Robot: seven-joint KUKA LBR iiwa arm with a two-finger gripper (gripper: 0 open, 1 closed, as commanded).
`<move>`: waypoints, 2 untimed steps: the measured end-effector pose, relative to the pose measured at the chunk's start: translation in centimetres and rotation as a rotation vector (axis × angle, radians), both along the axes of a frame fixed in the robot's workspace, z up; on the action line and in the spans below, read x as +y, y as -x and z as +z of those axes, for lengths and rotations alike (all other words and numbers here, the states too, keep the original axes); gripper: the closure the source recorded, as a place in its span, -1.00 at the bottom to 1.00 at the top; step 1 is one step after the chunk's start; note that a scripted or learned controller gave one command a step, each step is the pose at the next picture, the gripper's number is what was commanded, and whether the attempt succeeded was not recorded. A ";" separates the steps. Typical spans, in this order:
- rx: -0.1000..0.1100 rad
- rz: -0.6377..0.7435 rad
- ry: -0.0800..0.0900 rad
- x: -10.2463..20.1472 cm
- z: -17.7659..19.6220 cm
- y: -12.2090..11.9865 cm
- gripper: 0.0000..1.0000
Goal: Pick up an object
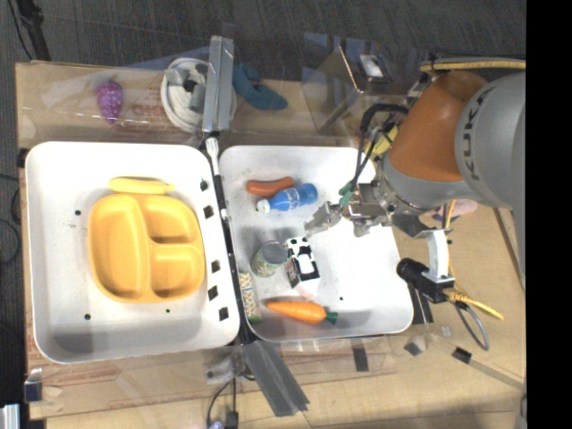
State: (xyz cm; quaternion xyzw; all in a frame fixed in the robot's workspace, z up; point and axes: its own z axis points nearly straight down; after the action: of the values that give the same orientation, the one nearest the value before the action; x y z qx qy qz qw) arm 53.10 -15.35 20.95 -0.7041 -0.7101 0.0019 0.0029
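the task names no particular object, so the candidates are the 5 small things in the right bin (pixel 384 302), right of the frame's centre: a blue bottle (pixel 291 197) lying on its side near the bin's upper left, an orange-red sausage-shaped toy (pixel 270 186) touching it on its upper left, a small greenish can (pixel 267 258) near the bin's left wall, a black-and-white block (pixel 303 259) just beside the can on its right, and a toy carrot (pixel 300 311) lying along the lower edge. the gripper (pixel 320 221) hangs over the middle of this bin, between the bottle above it and the block below it, and nothing sits between its fingers; whether those fingers are spread or closed i cannot tell, as the metal parts blur together at this slant. the arm (pixel 465 141) reaches in from the right of the frame, its orange band over the bin's upper right corner. judging from this, the step in hand is the approach: the tool is placed over the objects but no grasp is made. the next move calls for settling on 1 target, most likely the block or the bottle as the nearest, lining the fingers across its narrow side, and descending without nudging the can just beside the block. the left bin (pixel 54 239) holds a yellow divided tray (pixel 143 239), well apart from the gripper. outside the bins, a purple toy (pixel 110 98) lies on the bench at the frame's upper left.
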 end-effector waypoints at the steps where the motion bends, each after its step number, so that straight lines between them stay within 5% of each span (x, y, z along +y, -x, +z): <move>1: -0.005 -0.024 0.001 2.1 -9.2 1.1 -1.00; 2: -0.013 0.034 -0.002 -1.7 -11.4 -0.8 -1.00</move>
State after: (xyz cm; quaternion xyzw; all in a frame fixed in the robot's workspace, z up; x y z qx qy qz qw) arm 53.89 -17.03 9.58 -0.6921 -0.7218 -0.0031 -0.0010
